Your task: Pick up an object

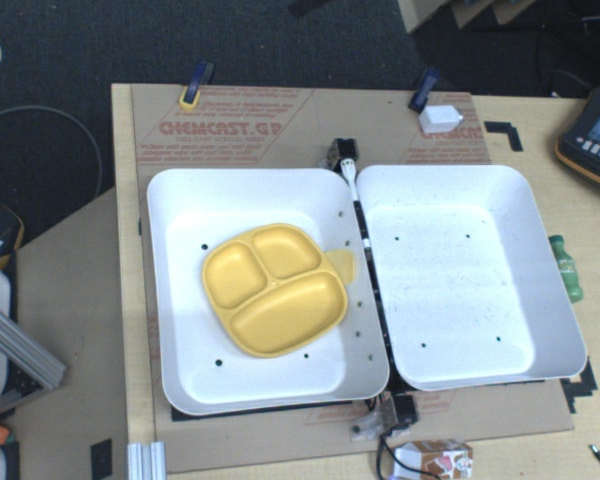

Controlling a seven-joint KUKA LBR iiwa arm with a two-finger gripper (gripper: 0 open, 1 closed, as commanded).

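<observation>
A yellow divided plate (273, 288) with three compartments lies flat in the left white bin (180, 348), slightly right of the bin's middle. A small yellow tab pokes out from under its right edge, near the bin's right wall. The right white bin (460, 278) sits beside it, sharing the middle divide.
Both bins rest on a brown cardboard-covered bench (280, 118). Clamps sit at the back edge, yellow-tipped (193, 86) and blue (424, 89), with a small white block (440, 119) near the latter. A green item (565, 268) lies by the right bin's outer rim. Cables and a connector (400, 418) sit at the front.
</observation>
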